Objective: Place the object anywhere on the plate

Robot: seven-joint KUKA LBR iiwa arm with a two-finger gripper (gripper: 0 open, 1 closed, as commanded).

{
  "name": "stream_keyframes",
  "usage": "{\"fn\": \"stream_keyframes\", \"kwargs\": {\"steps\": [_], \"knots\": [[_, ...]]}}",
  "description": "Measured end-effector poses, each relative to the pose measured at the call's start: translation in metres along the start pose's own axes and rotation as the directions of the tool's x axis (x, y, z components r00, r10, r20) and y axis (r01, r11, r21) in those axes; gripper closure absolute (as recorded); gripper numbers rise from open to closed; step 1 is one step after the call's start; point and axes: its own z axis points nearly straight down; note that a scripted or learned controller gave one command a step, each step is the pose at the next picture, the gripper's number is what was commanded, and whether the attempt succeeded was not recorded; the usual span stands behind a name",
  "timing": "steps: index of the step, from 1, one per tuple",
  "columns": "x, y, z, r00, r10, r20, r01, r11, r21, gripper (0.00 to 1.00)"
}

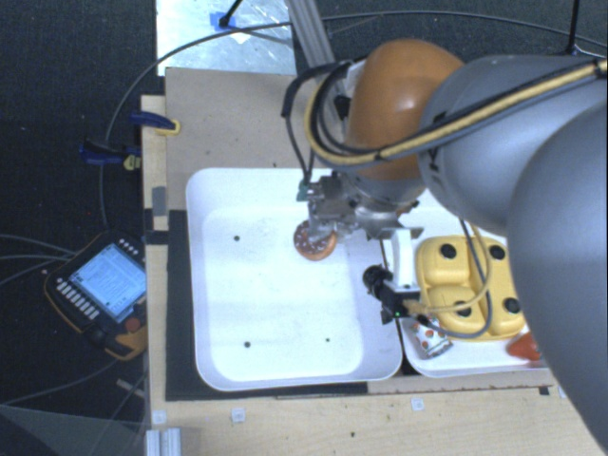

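1. The big grey arm (513,150) with its orange band (404,88) reaches in from the right and hangs over the two white bins
2. The claw (323,218) points down over the left bin (275,350), near the bin's top right part
3. A small round brown thing (314,244) sits right under the claw, touching its tip. It looks like a little cookie or donut
4. I cannot tell if the claw is open or closed, because the arm hides it from above, so I cannot say if it grips the brown thing
5. The right bin (456,364) lies just beside the left one. In it is a yellow toy (465,283) with dark holes
6. Near the front of the right bin lies a small silver and red thing (429,340), and an orange bit (522,348) peeks out by the arm
7. A black part with a cable (380,288) hangs between the two bins
8. The bins rest on a brown counter (218,122). Left of the counter, on the dark floor, lies a handheld screen (104,288) with a blue glow
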Motion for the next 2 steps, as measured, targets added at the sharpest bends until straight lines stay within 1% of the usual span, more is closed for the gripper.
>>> {"fn": "stream_keyframes", "kwargs": {"steps": [1,2], "knots": [[0.0232,-0.0128,0.0107,1.000,0.002,0.001,-0.002,1.000,0.001,1.00],[0.0224,-0.0124,0.0104,1.000,0.003,0.001,-0.003,1.000,0.001,0.00]]}}
